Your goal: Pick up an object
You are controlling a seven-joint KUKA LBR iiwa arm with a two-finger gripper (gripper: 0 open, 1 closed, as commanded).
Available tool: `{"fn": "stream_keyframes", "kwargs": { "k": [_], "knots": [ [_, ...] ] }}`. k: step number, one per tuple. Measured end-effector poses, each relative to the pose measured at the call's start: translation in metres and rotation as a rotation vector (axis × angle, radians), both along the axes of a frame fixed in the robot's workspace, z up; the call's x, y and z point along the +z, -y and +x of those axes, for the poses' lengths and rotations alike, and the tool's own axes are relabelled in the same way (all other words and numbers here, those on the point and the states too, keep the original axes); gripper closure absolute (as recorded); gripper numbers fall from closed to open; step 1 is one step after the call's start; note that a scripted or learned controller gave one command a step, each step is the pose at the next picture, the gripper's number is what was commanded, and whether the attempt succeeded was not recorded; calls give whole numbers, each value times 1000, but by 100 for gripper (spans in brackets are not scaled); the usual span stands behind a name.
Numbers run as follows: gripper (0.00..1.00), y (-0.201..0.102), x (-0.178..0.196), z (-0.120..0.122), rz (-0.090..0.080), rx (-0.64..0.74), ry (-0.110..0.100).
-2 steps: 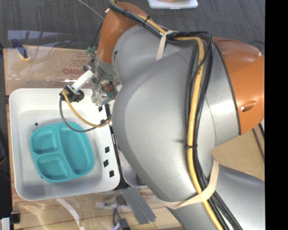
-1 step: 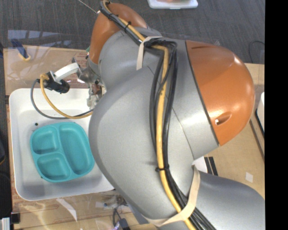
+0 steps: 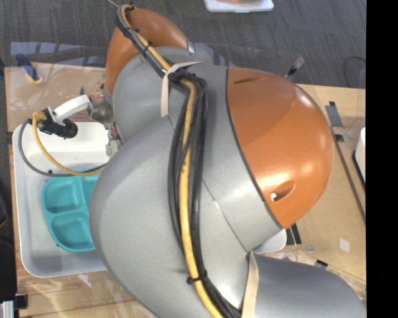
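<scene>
A teal plastic tray (image 3: 65, 214) with two visible compartments lies in the left white bin (image 3: 28, 248), toward its near side; the arm covers the tray's right part. My gripper (image 3: 107, 124) hangs over the bin's far end, above and right of the teal tray, with a white bracket and a black connector sticking out to its left. A yellow cable (image 3: 46, 158) loops down from there over the bin's floor. The gripper's tip is mostly hidden behind the arm's grey body (image 3: 186, 205).
The grey and orange arm covers the middle and right of the view, hiding the right bin. Wooden bench surface (image 3: 345, 205) shows at the right. A white object (image 3: 239, 5) lies on the dark floor at the top edge.
</scene>
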State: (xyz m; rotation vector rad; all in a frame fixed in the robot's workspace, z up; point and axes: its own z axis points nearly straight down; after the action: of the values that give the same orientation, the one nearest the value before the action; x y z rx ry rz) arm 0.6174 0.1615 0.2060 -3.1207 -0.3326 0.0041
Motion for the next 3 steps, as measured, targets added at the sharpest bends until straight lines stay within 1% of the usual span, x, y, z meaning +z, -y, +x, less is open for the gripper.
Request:
{"fn": "stream_keyframes", "kwargs": {
  "k": [1, 2, 3],
  "knots": [
    [100, -62, 1, -57, 0, 25, -2],
    [100, -57, -9, -97, -4, -4, -4],
    [100, -57, -5, -143, -3, -3, -3]
  ]
}}
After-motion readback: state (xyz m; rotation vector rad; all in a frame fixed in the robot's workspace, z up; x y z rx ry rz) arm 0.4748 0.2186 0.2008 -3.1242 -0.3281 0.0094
